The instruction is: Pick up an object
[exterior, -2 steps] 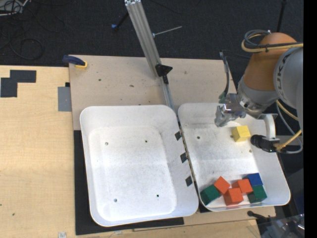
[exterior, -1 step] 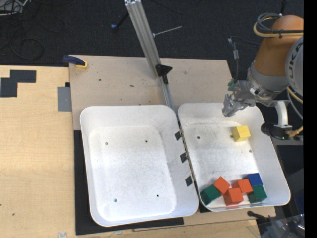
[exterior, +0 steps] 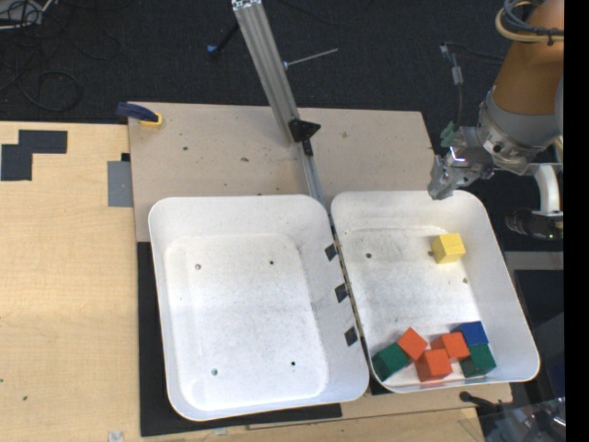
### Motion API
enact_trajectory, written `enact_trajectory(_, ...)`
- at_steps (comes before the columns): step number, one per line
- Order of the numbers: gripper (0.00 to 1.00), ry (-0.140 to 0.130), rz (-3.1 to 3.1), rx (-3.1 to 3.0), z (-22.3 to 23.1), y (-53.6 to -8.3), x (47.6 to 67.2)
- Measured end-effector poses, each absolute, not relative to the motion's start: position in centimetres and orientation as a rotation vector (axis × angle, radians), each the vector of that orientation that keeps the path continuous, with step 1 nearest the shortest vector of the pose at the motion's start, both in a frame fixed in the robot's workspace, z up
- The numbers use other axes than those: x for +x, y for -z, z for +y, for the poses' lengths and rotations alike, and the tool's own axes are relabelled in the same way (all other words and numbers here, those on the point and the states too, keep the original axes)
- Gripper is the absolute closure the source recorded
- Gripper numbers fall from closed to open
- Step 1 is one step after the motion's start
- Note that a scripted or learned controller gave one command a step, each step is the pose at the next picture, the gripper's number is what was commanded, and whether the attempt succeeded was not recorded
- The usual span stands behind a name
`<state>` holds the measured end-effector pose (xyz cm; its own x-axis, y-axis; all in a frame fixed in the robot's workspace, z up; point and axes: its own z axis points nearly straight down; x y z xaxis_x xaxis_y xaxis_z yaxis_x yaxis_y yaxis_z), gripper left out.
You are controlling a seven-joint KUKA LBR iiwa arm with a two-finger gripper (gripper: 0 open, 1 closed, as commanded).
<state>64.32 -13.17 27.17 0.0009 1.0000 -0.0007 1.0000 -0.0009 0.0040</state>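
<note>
Camera view looks down on a bench (exterior: 64, 274) with two white bins side by side. Nearest, in the near right corner of the right bin (exterior: 502, 274), lies a small heap of blocks that touch one another: a green block (exterior: 391, 360) on the left, an orange block (exterior: 412, 343) just behind it, another orange block (exterior: 434, 365) in the middle, a third orange block (exterior: 455, 344), a blue block (exterior: 473, 332) and a dark green block (exterior: 478, 362) on the right. Farther in the same bin a yellow block (exterior: 448, 247) lies alone, well apart from the heap and near the far right side. The left bin (exterior: 175, 247) has only small dark marks on its floor. Beyond the yellow block the gripper (exterior: 444, 182) hangs over the far rim of the right bin; I cannot tell how its tips stand, and no block is seen in it. Behind the bins a metal rail (exterior: 269, 63) leans over a brown board (exterior: 368, 145), and a blue and yellow clamp (exterior: 138, 113) sits at its far left corner.
</note>
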Motion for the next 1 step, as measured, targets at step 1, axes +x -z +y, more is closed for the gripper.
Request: enact_trajectory(1, 1.00, 0.003, 2.229, 2.221, -7.70, -25.29, 63.07)
